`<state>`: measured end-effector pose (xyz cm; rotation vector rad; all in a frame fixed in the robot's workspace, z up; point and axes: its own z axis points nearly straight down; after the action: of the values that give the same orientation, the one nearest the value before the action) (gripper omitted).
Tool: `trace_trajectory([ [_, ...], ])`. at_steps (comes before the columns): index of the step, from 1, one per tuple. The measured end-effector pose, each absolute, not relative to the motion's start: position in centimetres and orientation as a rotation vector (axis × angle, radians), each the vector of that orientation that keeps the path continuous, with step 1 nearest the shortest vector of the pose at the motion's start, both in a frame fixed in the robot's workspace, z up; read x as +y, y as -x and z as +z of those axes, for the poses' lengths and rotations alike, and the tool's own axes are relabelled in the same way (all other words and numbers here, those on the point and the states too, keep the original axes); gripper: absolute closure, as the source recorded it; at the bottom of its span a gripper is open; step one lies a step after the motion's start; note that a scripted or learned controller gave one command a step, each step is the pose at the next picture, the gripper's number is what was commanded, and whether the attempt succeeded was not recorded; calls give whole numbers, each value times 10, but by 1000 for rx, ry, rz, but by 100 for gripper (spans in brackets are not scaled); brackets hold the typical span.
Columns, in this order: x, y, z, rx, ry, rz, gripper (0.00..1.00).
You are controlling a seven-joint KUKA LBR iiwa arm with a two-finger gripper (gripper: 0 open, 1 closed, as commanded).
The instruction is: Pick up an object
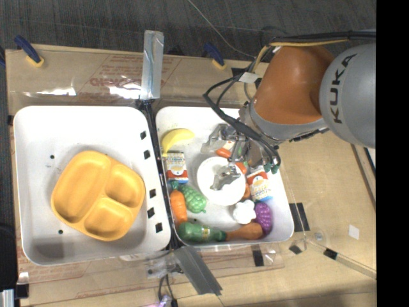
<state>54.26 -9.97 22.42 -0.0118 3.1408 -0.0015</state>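
tan bench [332,190], two white bins [32,171], dark ribbed floor [96,11].

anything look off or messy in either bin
Nothing looks spilled or broken. The right bin is crowded: toy foods lie jumbled around a white plate, with a green bottle on its side along the near wall. The yellow divided tray sits skewed in the left bin. The tool hangs over the plate.
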Motion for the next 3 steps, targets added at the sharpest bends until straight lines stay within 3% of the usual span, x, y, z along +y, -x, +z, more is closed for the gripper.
trace_trajectory([
  [1,-180,-532,156,3146,-33,0,0],
  [2,-208,-609,108,3122,138,-11,0],
  [3,-201,-583,105,3114,93,-14,0],
])
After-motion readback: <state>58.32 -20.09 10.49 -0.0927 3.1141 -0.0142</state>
